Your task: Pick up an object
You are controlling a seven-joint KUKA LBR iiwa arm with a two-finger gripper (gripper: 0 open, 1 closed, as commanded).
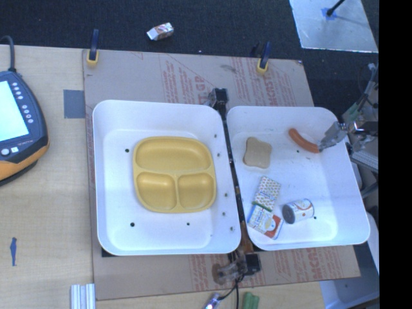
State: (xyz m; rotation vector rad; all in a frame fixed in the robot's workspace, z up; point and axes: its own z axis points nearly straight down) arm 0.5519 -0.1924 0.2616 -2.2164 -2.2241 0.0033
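Sausage [303, 140] lying in right bin [341, 192], far corner | long axis slanting toward gripper [332, 138], just beside its right end | grip state: cannot tell | 1 arm nearest.

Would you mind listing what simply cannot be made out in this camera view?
- Gripper: small and blurred at the right bin's edge; open or shut, touching the sausage or not, cannot tell.
- Arm: cut off by the view's right side.
- Carton and can: print too small to read.
- Handheld pendant: cropped by the left edge.
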